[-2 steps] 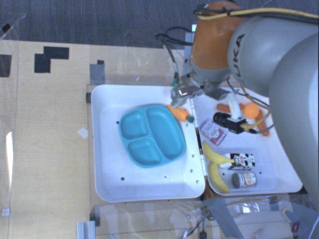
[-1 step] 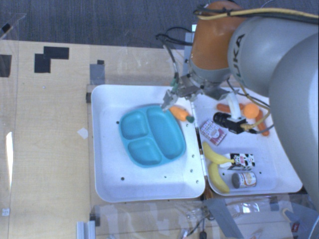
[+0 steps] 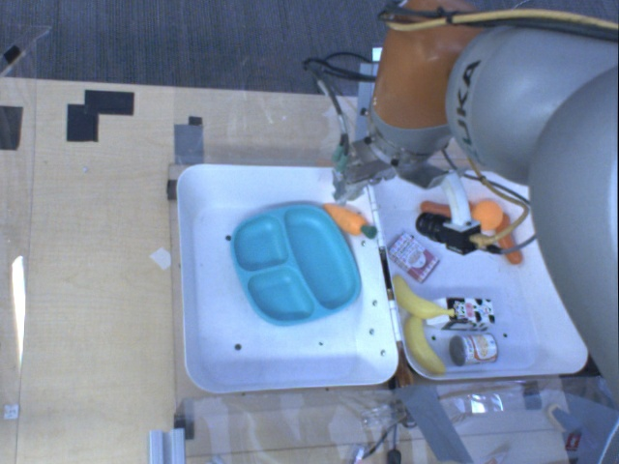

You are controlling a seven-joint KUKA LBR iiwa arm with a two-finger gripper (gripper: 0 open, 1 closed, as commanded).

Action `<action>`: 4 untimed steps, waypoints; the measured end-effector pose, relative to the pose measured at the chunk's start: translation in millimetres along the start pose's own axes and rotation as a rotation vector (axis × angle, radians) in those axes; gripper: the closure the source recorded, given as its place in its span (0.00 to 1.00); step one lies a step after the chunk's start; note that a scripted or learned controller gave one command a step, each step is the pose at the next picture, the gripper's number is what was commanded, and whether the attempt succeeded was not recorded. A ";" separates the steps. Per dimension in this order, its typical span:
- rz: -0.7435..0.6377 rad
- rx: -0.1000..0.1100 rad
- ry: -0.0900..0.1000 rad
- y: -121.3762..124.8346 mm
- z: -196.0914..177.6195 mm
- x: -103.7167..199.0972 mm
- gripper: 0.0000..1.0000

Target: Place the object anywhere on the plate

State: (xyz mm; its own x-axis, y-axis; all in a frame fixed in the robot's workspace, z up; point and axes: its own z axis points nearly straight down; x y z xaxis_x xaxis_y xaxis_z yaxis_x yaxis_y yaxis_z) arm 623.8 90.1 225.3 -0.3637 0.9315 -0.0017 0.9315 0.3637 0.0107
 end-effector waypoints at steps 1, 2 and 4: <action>0.000 0.000 0.000 0.0 0.0 0.0 0.00; -0.002 -0.006 -0.001 1.6 -11.6 -0.2 1.00; -0.005 -0.011 -0.002 3.1 -23.1 -0.8 1.00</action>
State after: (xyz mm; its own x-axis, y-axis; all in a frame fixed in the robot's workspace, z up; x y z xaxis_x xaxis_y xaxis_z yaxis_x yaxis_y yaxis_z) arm 626.8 90.4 248.5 -0.3681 0.9298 -0.0036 0.9295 0.3681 0.0215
